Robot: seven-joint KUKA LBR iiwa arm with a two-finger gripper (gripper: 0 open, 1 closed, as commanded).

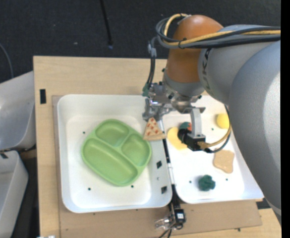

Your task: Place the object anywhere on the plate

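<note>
One green plate, two bins; the gripper pinches one pizza slice; the arm hides other toys.

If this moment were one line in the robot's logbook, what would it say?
gripper: above the bins' shared edge | pizza slice: at the fingertips, hold unclear | green plate: left bin, nothing on it | placing: not done

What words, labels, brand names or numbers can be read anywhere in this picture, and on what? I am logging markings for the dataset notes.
None can be read.
Green plate: plain, no print.
Pizza slice toy: a dotted pattern, no lettering.
White bins: small dark marks, too small to tell if they are text.
Arm's orange band: no visible writing.
</note>
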